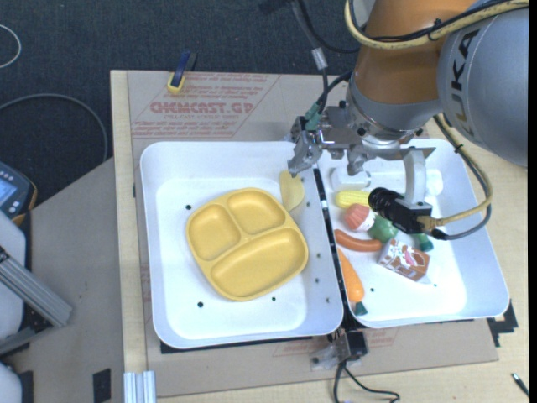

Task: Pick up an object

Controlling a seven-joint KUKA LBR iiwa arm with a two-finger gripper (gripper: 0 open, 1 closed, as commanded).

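The pick looks unfinished: the hand (304, 159) hangs low over the divide between the bins, whether spread or pinched I cannot tell, just beside a pale yellow piece (291, 191) next to the yellow tray (246, 242).

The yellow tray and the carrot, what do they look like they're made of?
The yellow tray looks like moulded plastic, matte to lightly glossy, with smooth rounded compartment walls. The carrot seems to be toy plastic: one even orange, smooth surface. Neither can be told for certain from here.
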